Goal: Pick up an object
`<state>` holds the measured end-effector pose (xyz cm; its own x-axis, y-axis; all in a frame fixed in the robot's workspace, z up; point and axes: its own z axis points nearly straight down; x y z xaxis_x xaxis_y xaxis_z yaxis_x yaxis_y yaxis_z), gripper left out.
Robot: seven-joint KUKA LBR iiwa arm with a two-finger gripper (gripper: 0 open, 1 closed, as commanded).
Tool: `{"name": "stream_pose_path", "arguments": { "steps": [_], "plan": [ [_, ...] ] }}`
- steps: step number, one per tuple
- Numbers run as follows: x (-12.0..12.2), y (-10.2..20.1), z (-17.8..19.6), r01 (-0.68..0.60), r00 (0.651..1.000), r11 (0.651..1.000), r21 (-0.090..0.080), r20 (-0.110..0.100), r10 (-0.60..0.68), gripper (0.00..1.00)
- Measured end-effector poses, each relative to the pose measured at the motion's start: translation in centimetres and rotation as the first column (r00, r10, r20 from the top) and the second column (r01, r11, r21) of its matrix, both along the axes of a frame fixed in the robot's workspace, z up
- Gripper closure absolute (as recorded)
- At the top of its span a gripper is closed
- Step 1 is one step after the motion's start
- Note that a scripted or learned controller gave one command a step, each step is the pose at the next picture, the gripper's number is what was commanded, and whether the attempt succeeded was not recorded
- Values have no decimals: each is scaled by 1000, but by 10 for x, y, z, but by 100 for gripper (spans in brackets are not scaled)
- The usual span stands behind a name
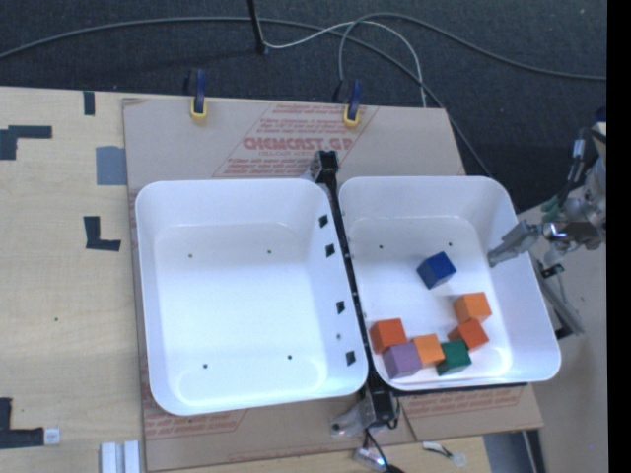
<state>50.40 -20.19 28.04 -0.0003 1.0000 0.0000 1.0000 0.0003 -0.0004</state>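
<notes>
The right bin [508, 215] holds all the candidates: a blue cube [436, 269] lying apart from a tight cluster of orange, purple and green blocks [430, 348] near the front wall, while the left bin [237, 304] lies beside it. They look like small, light, rigid blocks with flat faces, so the lone blue one, pinched across two opposite sides, seems the easiest take. The gripper [513, 244] sits at that bin's right rim, above the wall and apart from every block; whether its jaws are spread I cannot tell.

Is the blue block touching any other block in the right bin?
Apart. The camera view shows bare white floor all around the blue block, clear of the nearest orange block.
</notes>
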Motion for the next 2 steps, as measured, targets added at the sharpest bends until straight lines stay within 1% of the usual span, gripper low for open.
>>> {"name": "stream_pose_path", "arguments": {
  "steps": [1, 2],
  "plan": [
    [37, 13, -140, -2, 1000, 1000, 3, -12, 2, 0],
    [71, 39, -194, -3, 1000, 1000, 0, -2, 3, 0]
  ]
}}
